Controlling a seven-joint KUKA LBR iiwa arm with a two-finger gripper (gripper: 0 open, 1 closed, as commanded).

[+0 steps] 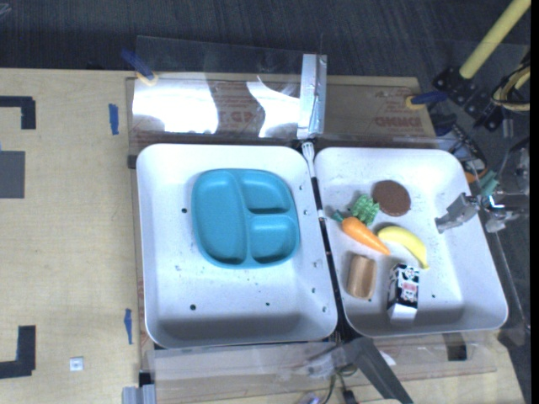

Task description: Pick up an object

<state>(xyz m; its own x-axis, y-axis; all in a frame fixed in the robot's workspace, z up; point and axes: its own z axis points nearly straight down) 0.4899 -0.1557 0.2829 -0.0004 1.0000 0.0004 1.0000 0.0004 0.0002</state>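
The right bin [438, 297] holds several toy items. A brown round patty [392, 197] lies toward the back. In front of it are an orange carrot with a green top [362, 231] and a yellow banana [404, 245]. A tan cylinder [361, 276] and a small black-and-white milk carton [405, 292] sit nearer the front. My gripper [461, 210] is a grey shape at the bin's right wall, to the right of the banana and patty and apart from them. Nothing shows in its hold.
The left bin [168, 293] holds a blue divided plate [246, 217]. A clear sheet with glare and a metal bracket [312, 95] stand behind the bins. Cables and a yellow pole [497, 32] crowd the upper right.
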